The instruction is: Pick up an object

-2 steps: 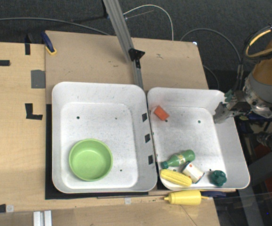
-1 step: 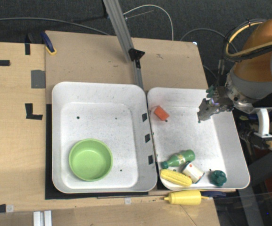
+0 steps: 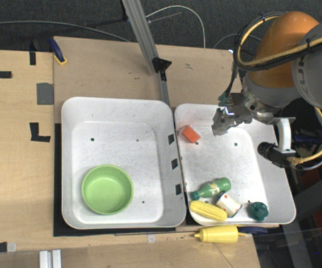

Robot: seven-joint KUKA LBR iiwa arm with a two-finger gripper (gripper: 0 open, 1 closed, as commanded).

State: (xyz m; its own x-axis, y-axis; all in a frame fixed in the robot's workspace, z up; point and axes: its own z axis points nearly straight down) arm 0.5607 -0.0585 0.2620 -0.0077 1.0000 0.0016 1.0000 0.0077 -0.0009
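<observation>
Gripper (image 3: 223,123) hanging over the far part of the right bin (image 3: 272,177), grey and dark, nothing visibly caught in it; open or closed impossible to tell from this slant. Just left of it, apart from it, a small orange block (image 3: 190,134) on the bin floor near the far left corner. Nearest the camera, outside the bins on the bench's front edge: a yellow bottle (image 3: 219,234) lying on its side, just below the right bin's near rim. Inside the right bin along its near side: a yellow corn cob (image 3: 207,210) lying flat, a white cylinder with a red end (image 3: 228,204) right beside it, a green bottle (image 3: 211,188) lying tilted just above both and seemingly touching them, and a dark green rounded piece (image 3: 257,210) in the near right corner, a little apart from the rest. Over in the left bin (image 3: 116,110), a light green bowl (image 3: 107,189) sitting upright in the near left part. Between the two bins, small dark clips on the shared rims. Farther back, wrist and orange band (image 3: 286,46) of the arm coming in from the right, wrapped in black and yellow cables. Beyond the bins, bare tan bench (image 3: 105,66) with a grey slanted pole (image 3: 141,27) rising from behind the bins' junction, black tape marks (image 3: 37,132) to the left.
</observation>
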